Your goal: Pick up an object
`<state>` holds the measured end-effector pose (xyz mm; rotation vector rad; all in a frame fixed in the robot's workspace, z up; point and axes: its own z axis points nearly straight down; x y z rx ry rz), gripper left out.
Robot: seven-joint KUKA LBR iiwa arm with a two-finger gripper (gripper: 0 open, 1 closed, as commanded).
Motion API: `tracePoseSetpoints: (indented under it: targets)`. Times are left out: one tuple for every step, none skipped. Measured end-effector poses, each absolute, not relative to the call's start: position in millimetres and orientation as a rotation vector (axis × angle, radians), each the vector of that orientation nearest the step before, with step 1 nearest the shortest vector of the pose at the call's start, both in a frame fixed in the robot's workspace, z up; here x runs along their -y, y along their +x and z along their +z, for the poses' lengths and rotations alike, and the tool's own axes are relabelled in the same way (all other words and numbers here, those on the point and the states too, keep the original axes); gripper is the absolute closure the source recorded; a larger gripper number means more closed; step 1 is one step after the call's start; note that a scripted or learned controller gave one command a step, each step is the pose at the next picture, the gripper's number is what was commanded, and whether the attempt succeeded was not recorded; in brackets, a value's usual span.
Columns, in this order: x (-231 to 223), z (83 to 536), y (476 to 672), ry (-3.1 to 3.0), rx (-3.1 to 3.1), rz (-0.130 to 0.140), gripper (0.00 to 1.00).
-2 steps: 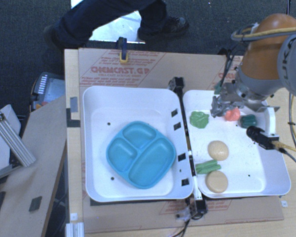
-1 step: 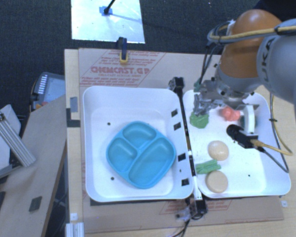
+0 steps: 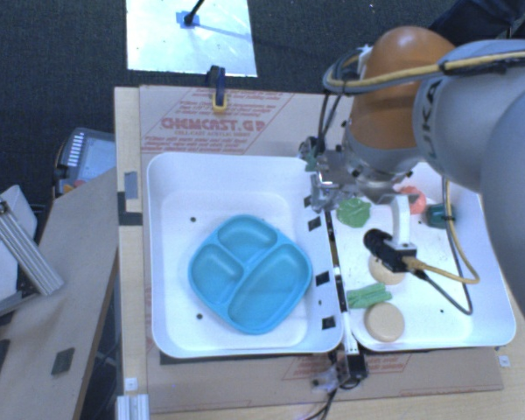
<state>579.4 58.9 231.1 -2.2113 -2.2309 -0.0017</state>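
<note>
The grey arm's tool, its grip state indiscernible, hovers over a crumpled green object near the right white bin's left wall, risking collision.

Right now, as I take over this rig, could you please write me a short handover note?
Claw: low over the inner edge of the right bin; nothing visibly held.
Right bin: green piece, green strip, tan round disc, another pale round piece partly behind a black fitting.
Left bin: blue divided plate, lying flat.
Done: no pickup visible.
Left: grasp and lift one object; the green piece looks closest.
</note>
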Motion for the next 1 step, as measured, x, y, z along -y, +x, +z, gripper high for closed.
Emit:
tracePoseSetpoints:
  targets:
    - [-110.0,217.4,588.7,-2.213,2.231,-0.003,1.00]
